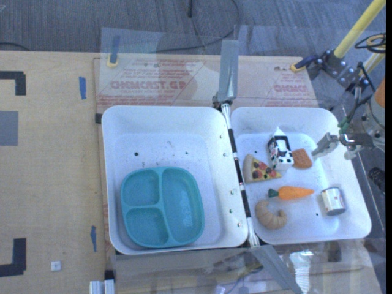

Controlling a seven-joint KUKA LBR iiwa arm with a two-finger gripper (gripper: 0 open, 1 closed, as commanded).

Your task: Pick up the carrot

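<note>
Here the approach is in hand: the end effector point(327, 144) hovers at the right bin's point(361, 222) right side, and I cannot tell whether it is apart or together. Just left of it lies a cracker point(301, 158); below and left, the carrot point(293, 193) rests untouched, tin point(332, 201) to its right. Farther left sit a carton point(279, 150), pizza point(260, 169) and croissant point(271, 214). Next it must come down over the carrot.
</note>
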